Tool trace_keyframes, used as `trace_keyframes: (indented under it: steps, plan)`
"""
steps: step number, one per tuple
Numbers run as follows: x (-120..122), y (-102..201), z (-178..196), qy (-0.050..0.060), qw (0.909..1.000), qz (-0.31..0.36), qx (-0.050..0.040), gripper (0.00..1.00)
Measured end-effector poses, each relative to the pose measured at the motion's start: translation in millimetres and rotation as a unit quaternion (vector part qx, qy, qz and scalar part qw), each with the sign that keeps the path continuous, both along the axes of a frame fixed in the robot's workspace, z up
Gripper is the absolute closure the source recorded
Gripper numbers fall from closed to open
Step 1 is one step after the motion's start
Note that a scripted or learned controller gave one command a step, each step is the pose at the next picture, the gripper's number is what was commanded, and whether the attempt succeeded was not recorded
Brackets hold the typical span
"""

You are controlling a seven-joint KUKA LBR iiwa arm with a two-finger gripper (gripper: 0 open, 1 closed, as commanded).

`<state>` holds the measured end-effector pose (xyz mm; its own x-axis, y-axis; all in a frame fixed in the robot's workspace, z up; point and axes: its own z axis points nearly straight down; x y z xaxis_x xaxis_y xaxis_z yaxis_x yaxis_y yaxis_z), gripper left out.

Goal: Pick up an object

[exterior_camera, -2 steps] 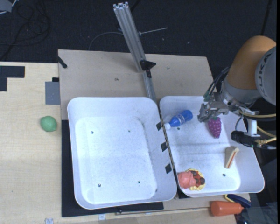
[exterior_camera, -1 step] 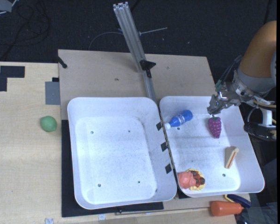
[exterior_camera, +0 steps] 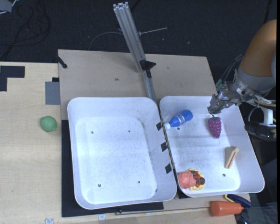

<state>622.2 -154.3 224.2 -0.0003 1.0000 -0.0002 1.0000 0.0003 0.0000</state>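
- A pale wooden bench [exterior_camera: 23,143] stands before a dark background with cables, and it carries two shallow white bins side by side.
- The grey two-finger gripper [exterior_camera: 215,107] hangs over the far edge of the right bin [exterior_camera: 252,183], under the orange-banded arm [exterior_camera: 263,45]. I cannot tell how its claw stands, because it is too small and dark here.
- Just beside the claw, toward the near side, lies a small purple bunch of toy grapes [exterior_camera: 215,126]. This seems the closest thing to take.
- A blue and white plastic bottle [exterior_camera: 179,119] lies on its side near the far left corner of the same bin.
- A tan wedge like a toy sandwich [exterior_camera: 230,157] rests near the right edge, and a red and yellow soft toy [exterior_camera: 192,179] near the front left corner.
- The left bin [exterior_camera: 84,111] lies beside it; a green ball [exterior_camera: 48,123] sits on the bench, well apart.
- I judge the step as the approach: nothing is lifted yet. The next move calls for a descent centred over the grapes, then closing on them.
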Motion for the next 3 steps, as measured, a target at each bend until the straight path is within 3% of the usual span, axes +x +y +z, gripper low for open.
trace_keyframes:
  steps: [1,3]
  plan:
    - [-2,47,9,0.0,1.0,0.001,0.0006,1.0]
    - [-18,143,-9,0.001,1.0,0.001,0.0005,1.0]
